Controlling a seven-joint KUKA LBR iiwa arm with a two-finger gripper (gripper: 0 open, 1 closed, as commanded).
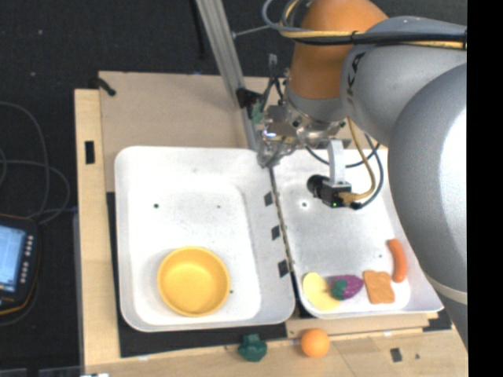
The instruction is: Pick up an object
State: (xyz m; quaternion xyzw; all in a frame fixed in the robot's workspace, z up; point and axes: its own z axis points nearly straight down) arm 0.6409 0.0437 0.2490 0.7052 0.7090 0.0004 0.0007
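On the bench [157, 116], your gripper [267, 154] is hovering over the right bin's [346, 238] far left corner, grip state impossible to tell, while the orange sausage [398, 259] is lying well apart by its near right wall, lengthwise far-to-near.

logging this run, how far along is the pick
Done: nothing looks lifted; the yellow bowl lies in the left bin, the orange sausage in the right bin. In hand: the end effector hangs over the bins' far edge, apart from both. Left: reaching, gripping and lifting one.
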